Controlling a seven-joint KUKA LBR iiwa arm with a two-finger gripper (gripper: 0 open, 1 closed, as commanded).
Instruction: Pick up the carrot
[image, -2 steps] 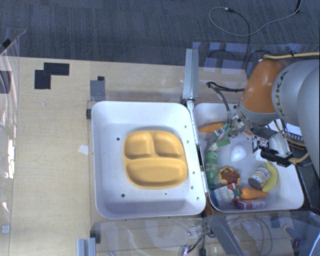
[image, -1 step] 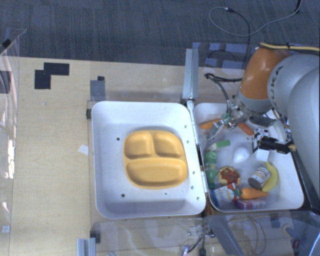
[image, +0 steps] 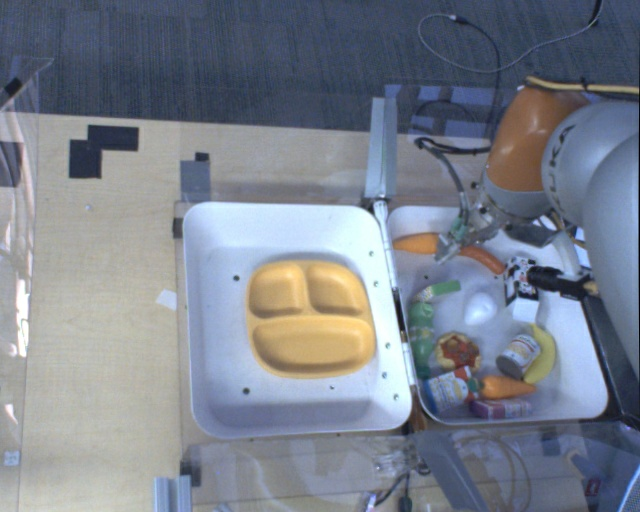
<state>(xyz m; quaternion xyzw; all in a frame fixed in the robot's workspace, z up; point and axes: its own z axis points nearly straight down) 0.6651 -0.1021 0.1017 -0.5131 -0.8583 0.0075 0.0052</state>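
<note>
Reaching in from the right, the arm (image: 560, 150) has its gripper (image: 458, 240) low over the far end of the right bin (image: 590, 400), just beside a carrot (image: 417, 243) against the far wall. I cannot tell the gripper's state. A yellow divided tray (image: 310, 318) sits in the left bin (image: 210, 330).

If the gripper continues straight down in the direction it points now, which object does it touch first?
Probably the carrot at the right bin's far left corner: the gripper hangs just beside its tip. Depth is unclear, so it might meet the bin floor instead.
</note>
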